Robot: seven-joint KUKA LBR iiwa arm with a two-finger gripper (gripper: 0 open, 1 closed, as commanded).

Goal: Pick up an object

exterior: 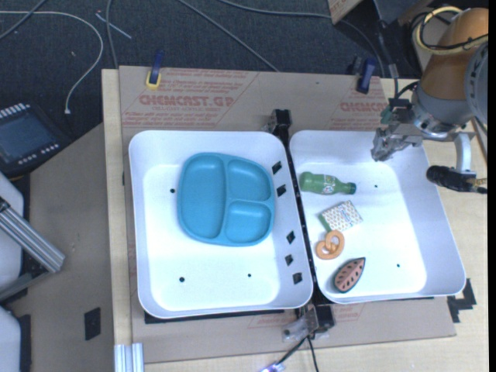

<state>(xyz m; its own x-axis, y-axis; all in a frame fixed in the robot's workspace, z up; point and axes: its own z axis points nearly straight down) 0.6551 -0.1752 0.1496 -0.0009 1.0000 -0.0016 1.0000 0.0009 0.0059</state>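
Observation:
My gripper (383, 150) hangs over the far edge of the right bin (422, 231), its fingers pointing down with nothing seen between them. Down the left side of that bin lie a green bottle (326, 183), a small checked packet (341, 216), an orange pretzel (330, 246) and a brown oval piece (349, 274). The bottle lies on its side, to the left of the gripper and a little nearer the camera. In the left bin (213, 273) sits a blue divided plate (226, 198).
The arm, with its orange band (453, 49), comes in from the upper right. A black divider with clips (291, 208) runs between the bins. Cables lie on the dark floor at the top left. Bare white floor fills the right half of the right bin.

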